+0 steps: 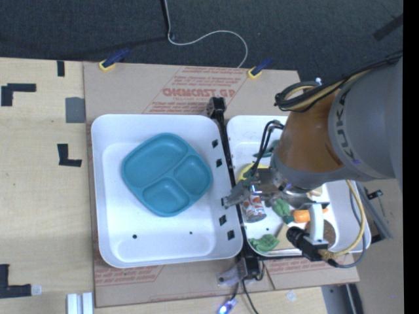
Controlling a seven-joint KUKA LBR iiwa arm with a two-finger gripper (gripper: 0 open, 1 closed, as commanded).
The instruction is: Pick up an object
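Camera view: we saw arm [340,136] reaching in from 3 o'clock, wrist low over right bin [243,128], likely because loose items lay there.

Jaws' carrier, gripper [254,200], sat among clutter near divider; we could not tell whether jaws were open or closed.

Candidate objects: green piece [265,243] at bin's 6 o'clock edge, orange piece [300,216] just beside wrist.

Left bin [105,175] held blue divided plate [167,173], well apart, at 9 o'clock from wrist on worktop [39,195].
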